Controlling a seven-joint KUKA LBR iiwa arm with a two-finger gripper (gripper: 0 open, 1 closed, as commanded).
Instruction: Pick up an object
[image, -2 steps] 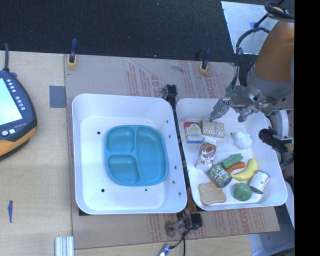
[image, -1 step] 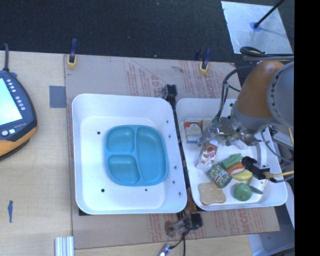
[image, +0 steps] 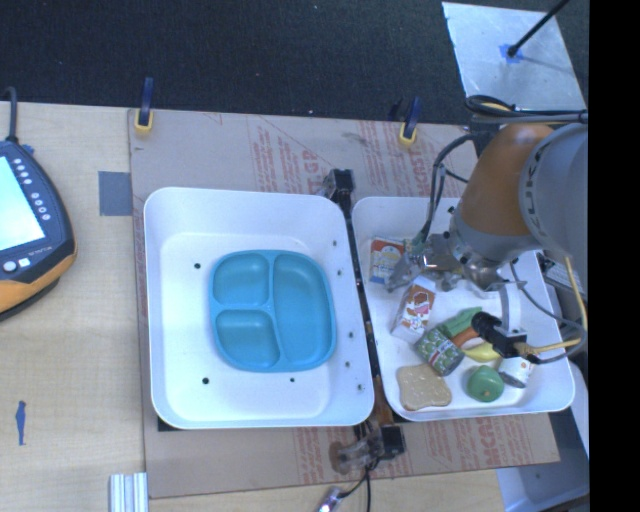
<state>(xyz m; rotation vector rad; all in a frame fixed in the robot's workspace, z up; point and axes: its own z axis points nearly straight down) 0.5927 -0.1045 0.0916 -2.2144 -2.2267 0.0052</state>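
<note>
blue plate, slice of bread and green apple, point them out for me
blue plate (image: 272, 308): camera view, on the ridge where its three compartments meet, in the left bin.
slice of bread (image: 424, 387): camera view, middle of its tan face, right bin's near edge.
green apple (image: 485, 383): camera view, centre of its top, right of the bread.

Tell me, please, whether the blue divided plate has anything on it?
Empty: all three compartments of the blue plate show bare blue, in the left bin.

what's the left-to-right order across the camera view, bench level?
Handheld controller → grey tape patch → left bin → blue divided plate → right bin → small carton → green apple
</note>
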